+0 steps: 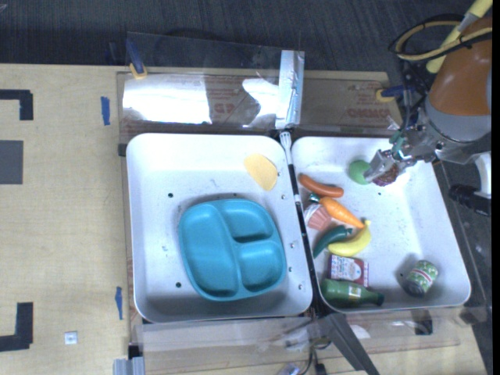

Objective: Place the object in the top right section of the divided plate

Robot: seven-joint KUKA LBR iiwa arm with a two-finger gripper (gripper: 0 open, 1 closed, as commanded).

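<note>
Currently the gripper (388,165) sits low at the 1 o'clock corner of the right bin (449,233), just beside a small green round object (358,172) at its 9 o'clock. Gripper state: cannot tell; nothing visibly held.

The blue divided plate (232,247) lies in the left bin (148,209), well apart at 8 o'clock from the gripper. Its top right section is bare. A yellow chip-like piece (262,170) lies at the plate's 12 o'clock, off the plate.

Other candidates in the right bin: hot dog (321,186), carrot (342,211), banana (351,243), green bottle (351,292).

Judgement: the step is the pick, likely of the green object. Centre over it before closing, since it looks round and may roll toward the bin wall. Lift clear of the divider between bins, then descend over the top right section, releasing low.
</note>
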